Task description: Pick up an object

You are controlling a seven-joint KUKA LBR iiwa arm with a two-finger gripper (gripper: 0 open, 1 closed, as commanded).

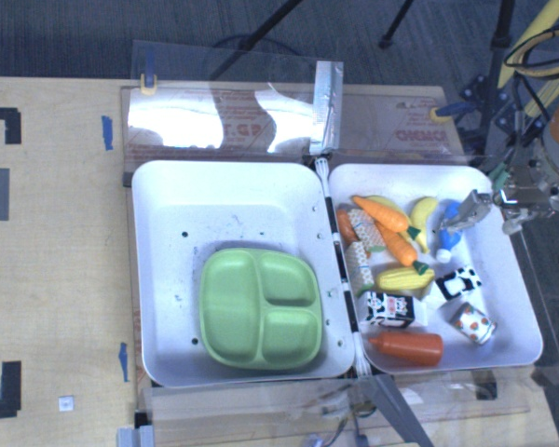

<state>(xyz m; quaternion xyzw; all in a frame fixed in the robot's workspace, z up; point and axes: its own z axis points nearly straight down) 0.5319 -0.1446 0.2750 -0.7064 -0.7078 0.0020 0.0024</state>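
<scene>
Pale wooden table (56, 277) carries two shallow white bins side by side. Nearest the camera, in the right white bin (526, 329), lie a red sausage-shaped toy (405, 345), a small black-and-white carton (389, 309) and a little patterned can (472, 323); the left white bin (158, 250) holds a green divided plastic tray (260, 309). Farther back sit a yellow toy banana (404, 278) and two orange toy carrots (384, 214), with a blue-and-white piece (450, 226) just beside them. At the far right edge the tool (514, 198) hovers near that bin's rim; I cannot tell its state. No object is gripped, so this looks like the approach step: next it must choose an item, centre over it and descend.
</scene>
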